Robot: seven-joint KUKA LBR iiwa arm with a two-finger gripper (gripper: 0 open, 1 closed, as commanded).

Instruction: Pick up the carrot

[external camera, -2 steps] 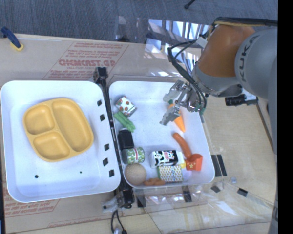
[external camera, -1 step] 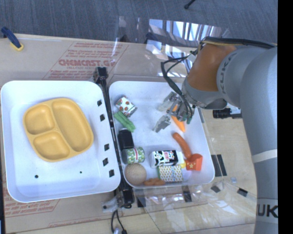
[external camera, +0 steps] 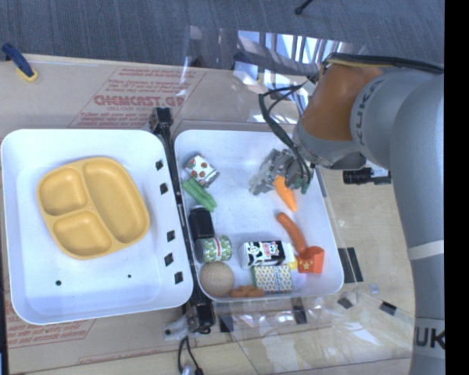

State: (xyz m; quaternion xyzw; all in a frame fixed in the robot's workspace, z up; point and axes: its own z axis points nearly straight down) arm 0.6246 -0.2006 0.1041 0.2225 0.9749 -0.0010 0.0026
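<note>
Reaching in from the right, the grey KUKA arm (external camera: pixel 391 123), its orange band showing above the wrist, is lowering its gripper (external camera: pixel 280 176) into the upper right part of the right bin (external camera: pixel 242 143). The carrot (external camera: pixel 286 194) is lying there, a short orange piece pointing down and to the right, its upper end sitting right at the gripper's tips. Whether the pincer is wide, narrow or gripping the carrot cannot be told from this angle, since the metal parts are blurring together.

White letters reading "KUKA" are running along the arm's grey casing near the wrist, and "UK" is showing again on the lower link at the frame's bottom right. Red print reading "CHEMCAST GP" is showing on the brown protective sheet (external camera: pixel 125 100) behind the bins.

Sharing the right bin are a small spotted can (external camera: pixel 201 169), a green pepper-like piece (external camera: pixel 198 194), a black block (external camera: pixel 200 223), a green-patterned can (external camera: pixel 213 248), a black-and-white cow-print carton (external camera: pixel 263 251), a yellow-labelled box (external camera: pixel 272 276) whose writing is too small to read, a tan ball (external camera: pixel 216 277), an orange sausage-like piece (external camera: pixel 291 231) and a small red cup (external camera: pixel 312 260).

A yellow three-compartment plate (external camera: pixel 92 206) is resting in the left bin (external camera: pixel 31 287).
</note>
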